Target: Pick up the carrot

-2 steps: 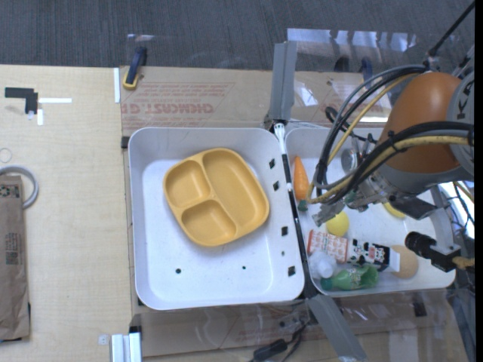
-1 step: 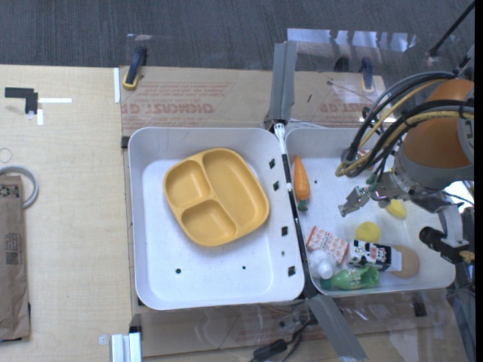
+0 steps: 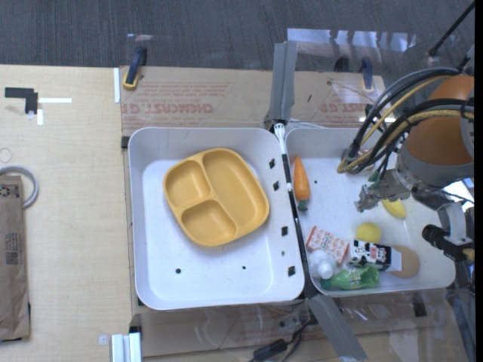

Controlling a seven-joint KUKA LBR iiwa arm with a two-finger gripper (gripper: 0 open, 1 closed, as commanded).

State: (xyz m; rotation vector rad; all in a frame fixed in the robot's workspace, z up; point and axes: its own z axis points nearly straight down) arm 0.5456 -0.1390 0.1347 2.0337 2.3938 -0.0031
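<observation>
The carrot [image 3: 300,180] lies in the right bin [image 3: 423,283], hard against its left wall, just beside the divider between the two bins. It is a smooth orange cone with a small green stub at its lower end, lying roughly lengthwise along the wall. White floor lies open to its right.

Lower in the same bin sit a red-and-white packet [image 3: 327,241] whose print is too small to read, a green leafy piece [image 3: 351,279], a black-and-white carton [image 3: 372,255] with unreadable markings, a round yellow lemon [image 3: 368,231] and a tan rounded piece [image 3: 406,262].

The gripper [image 3: 375,195] hangs over the right bin's middle, well apart from the carrot, close by a yellow object [image 3: 395,208]; how far open it is cannot be made out.

The left bin [image 3: 143,225] holds a yellow three-compartment plate [image 3: 216,195], smooth and rounded-square. Behind the bins, cardboard [image 3: 196,96] bears reversed red lettering reading CHEMCOST.
</observation>
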